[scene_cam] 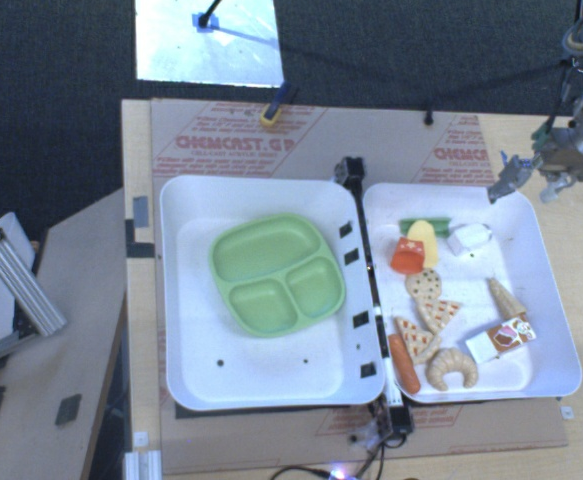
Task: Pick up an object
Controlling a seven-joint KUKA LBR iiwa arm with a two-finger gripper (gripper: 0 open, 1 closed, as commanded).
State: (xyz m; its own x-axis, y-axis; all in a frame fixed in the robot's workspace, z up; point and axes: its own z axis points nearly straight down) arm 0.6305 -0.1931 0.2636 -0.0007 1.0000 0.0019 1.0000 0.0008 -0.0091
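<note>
Two shallow white bins [271, 193] are sitting side by side; toy food is crowding the right bin [556, 298], and the gripper [527, 177] is hovering over its far rim, fingers spread, holding nothing, the white block [468, 238] nearest.

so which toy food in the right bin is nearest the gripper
The white block at the bin's top: it lies closest below the gripper, ahead of the yellow piece.

My bench [141, 148] carries a printed cardboard sheet [311, 133], with two white bins on it: left bin [186, 268] and right bin [541, 268], side by side.
</note>
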